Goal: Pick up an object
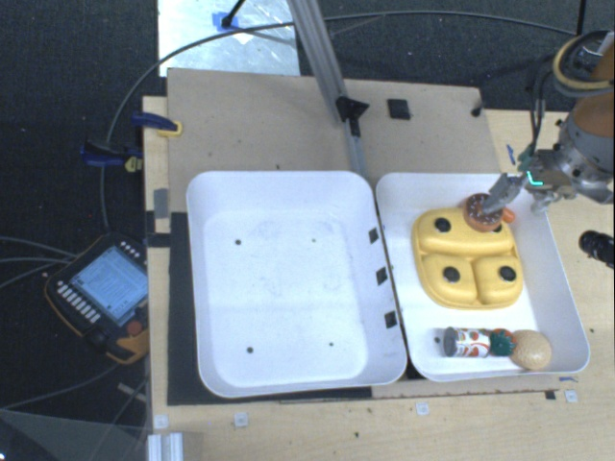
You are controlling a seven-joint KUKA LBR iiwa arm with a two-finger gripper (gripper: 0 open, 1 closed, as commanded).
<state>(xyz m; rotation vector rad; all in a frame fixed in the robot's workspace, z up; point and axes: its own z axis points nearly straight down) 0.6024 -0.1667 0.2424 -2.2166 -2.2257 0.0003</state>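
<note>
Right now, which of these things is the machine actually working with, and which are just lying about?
In the job:
tool
small brown object beside the tool
yellow tray
right bin

Lying about:
tube
tan ball
left bin
handheld controller

Grey arm, orange band

small round brown-orange object at gripper tip, atop yellow moulded piece's far edge
</note>
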